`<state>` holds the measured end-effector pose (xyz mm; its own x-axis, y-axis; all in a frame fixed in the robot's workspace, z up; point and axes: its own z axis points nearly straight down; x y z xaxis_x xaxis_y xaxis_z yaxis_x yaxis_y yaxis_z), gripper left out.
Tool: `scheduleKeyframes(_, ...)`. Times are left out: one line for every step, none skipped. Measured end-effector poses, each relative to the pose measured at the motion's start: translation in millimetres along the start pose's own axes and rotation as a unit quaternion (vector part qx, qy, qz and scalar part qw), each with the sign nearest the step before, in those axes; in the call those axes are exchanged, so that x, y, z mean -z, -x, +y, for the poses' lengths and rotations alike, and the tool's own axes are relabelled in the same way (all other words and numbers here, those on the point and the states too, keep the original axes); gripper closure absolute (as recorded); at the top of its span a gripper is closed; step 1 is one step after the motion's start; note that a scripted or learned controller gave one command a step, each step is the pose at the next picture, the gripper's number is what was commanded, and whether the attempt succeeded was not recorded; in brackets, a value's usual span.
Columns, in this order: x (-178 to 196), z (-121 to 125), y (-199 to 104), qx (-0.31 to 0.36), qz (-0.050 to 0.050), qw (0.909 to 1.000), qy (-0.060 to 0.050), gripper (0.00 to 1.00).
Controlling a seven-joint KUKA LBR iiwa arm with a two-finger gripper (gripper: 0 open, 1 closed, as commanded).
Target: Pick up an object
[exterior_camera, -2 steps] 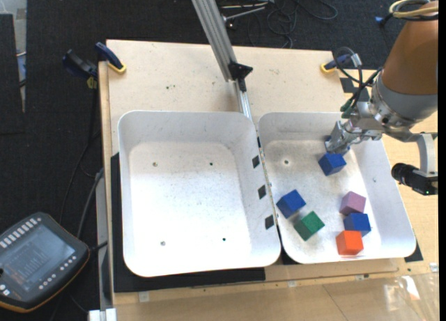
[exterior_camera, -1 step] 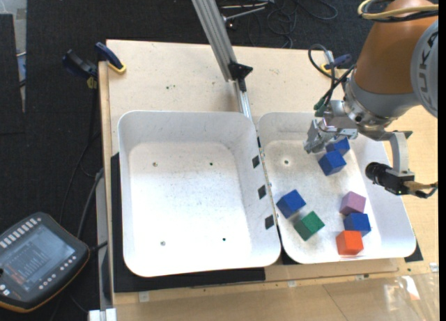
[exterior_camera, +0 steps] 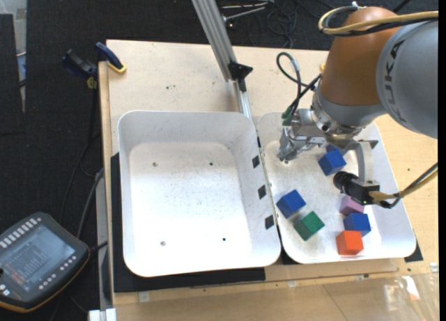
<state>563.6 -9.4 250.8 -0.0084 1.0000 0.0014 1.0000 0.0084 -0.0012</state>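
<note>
Wood bench (exterior_camera: pixel 174 76) on dark floor (exterior_camera: pixel 56 138); cables (exterior_camera: pixel 279 6), pendant (exterior_camera: pixel 35 260) lower left.

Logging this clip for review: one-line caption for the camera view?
Gripper low in the right bin near its left wall, blue, green, purple and orange blocks lying nearby.

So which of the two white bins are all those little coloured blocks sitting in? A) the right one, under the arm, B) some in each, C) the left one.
A: the blue block, green block, orange block, purple block and the other blue ones all lie in the right bin, beneath the arm; the left bin holds only specks.
</note>
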Motion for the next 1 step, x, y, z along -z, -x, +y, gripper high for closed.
scheduleKeyframes(1.2, 7.8, -58.9, 0.000, 0.000, 1.0000, 0.001, 1.00)
